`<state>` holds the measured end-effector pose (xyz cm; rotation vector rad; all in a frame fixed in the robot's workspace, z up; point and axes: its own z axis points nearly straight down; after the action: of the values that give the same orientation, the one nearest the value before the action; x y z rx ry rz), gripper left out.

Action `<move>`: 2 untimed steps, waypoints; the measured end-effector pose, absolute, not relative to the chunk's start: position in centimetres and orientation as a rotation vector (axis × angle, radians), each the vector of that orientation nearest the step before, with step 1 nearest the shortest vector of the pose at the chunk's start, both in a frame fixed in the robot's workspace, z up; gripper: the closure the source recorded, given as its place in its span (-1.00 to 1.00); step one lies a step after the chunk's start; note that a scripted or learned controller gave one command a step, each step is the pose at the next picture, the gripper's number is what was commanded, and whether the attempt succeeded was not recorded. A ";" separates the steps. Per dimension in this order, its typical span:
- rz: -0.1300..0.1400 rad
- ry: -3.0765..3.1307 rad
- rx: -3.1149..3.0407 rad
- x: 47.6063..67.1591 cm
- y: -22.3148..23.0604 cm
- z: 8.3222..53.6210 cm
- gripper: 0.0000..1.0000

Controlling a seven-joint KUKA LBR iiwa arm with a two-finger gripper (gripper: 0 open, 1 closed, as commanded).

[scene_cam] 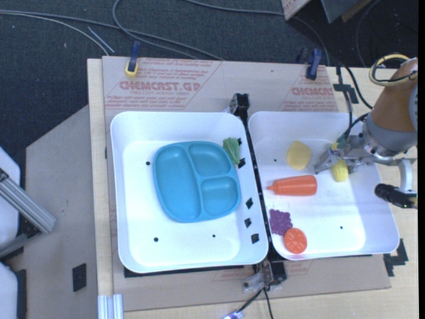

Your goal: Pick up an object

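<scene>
A small yellow piece point(340, 172) is sitting between the fingertips of the gripper point(339, 167), low over the upper right part of the right bin point(378, 234); the gripper is pinching it, with one metal finger point(324, 161) slanting out to the left. Four other toy foods are lying in that bin: one rounded yellow lump point(299, 154) near the gripper's left, one smooth orange carrot point(293, 186) lying on its side just below that lump, one knobbly purple grape bunch point(279, 221) and one round orange-red fruit point(295, 240) touching it at the bin's lower left corner. All of them are looking like glossy plastic.

The left bin point(133, 244) is holding one blue tray point(196, 180) with three moulded compartments and rounded corners, and one small green leafy piece point(232, 150) is resting beside the tray's upper right edge. Both bins are shallow, white and smooth, sitting side by side on a pale board surface point(166, 82) printed with red lettering.

The arm point(393, 121) is reaching in from the right, its orange band showing above the grey wrist, bent downward toward the bin.
</scene>
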<state>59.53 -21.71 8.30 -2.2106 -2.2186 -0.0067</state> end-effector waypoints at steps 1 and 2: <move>-0.003 -2.224 -2.216 59.6 -22.0 9.7 1.00; -0.006 -2.228 -2.225 60.4 -21.6 15.8 1.00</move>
<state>60.45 -21.55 15.79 -2.2247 -2.2284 -0.0060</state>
